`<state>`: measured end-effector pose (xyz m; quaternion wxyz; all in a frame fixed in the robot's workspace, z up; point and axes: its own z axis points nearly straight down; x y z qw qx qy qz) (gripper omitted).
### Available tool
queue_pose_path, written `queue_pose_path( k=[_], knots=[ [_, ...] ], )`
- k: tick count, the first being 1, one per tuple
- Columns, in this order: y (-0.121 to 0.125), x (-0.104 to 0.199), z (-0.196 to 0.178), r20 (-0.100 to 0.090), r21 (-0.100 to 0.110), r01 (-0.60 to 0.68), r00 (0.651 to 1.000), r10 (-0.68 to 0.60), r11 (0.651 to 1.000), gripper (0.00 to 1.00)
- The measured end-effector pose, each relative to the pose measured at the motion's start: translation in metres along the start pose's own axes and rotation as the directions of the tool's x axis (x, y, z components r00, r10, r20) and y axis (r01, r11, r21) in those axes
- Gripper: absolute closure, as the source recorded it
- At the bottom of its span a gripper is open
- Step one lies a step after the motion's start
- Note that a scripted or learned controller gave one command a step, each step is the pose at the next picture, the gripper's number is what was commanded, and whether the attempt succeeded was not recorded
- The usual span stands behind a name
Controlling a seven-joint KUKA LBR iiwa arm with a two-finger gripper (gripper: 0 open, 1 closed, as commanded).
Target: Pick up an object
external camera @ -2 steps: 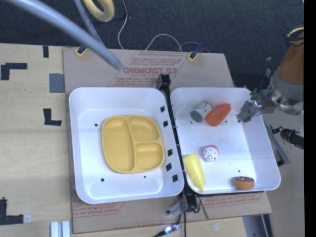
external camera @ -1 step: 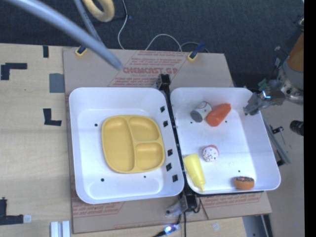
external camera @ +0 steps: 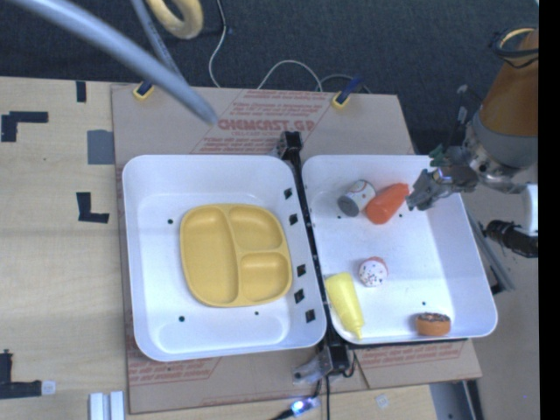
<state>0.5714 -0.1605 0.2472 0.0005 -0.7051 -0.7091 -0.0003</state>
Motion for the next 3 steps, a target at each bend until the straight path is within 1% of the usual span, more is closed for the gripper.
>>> queue_pose_path(
  k=[1,2,3],
  knots=[
    [0.001,0.059,0.012,0.000,0.001,0.001,1.000,-0.001,1.000,1.00],
    [-0.003,0.112,0.005,-0.001,0.001,0.002,1.000,-0.002,1.000,1.00],
    [-0.013,0.160,0.003,-0.001,0.002,0.001,1.000,-0.001,1.000,1.00]
  ],
)
